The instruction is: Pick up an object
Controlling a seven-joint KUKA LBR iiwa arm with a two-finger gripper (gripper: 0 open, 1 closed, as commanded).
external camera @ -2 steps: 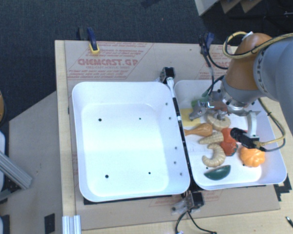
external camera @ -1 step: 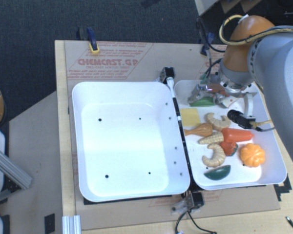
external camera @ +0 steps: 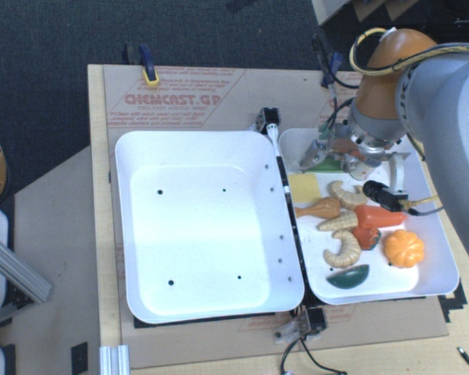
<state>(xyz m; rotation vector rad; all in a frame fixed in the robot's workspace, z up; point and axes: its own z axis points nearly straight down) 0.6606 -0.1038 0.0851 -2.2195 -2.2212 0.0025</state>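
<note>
The end effector [external camera: 350,156] hung over the right bin's [external camera: 434,276] far end, above toy foods; whether it was open or closed could not be told.

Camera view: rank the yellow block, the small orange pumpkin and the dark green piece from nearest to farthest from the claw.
From the claw, in the right bin:
1. yellow block, just left and below.
2. small orange pumpkin, lower right.
3. dark green piece, by the bin's near edge.
</note>
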